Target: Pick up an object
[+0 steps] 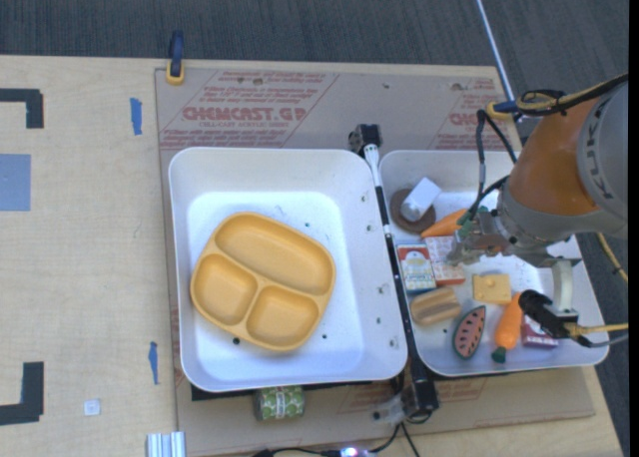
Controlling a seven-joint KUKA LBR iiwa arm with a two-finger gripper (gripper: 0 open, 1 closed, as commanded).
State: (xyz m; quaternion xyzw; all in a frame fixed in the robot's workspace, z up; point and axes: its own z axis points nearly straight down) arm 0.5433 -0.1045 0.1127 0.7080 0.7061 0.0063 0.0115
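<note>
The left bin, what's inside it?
Inside the left bin lies a yellow three-compartment plate, tilted diagonally, with nothing in its compartments. Whatever sits on the bin floor beneath the plate is covered.

The scene is brightly and evenly lit from above, with colours clear and edges mostly sharp. The white bins (190,245) are close to overexposed, so their rims and walls lose detail. A soft shadow lies under the yellow divided plate (262,280) along its lower edge. The arm (564,171) looks slightly soft against the sharper worktop (80,275). Small toy items in the right bin are hard to resolve.
</note>
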